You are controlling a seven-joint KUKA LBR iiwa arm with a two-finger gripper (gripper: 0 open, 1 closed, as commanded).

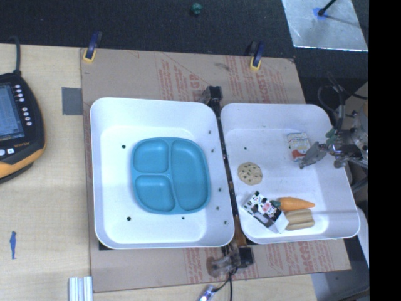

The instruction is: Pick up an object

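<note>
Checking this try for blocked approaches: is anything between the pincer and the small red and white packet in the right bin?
Nothing visible does. The pincer sits at the right bin's right side, right beside the red and white packet. The cookie and carrot lie apart.

It was a robotics lab: a black-and-orange teach pendant lay on the wooden table, cardboard sheet clamped down.

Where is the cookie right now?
The cookie lies in the right bin, near its left wall, above the black-and-white toy and the carrot.
</note>
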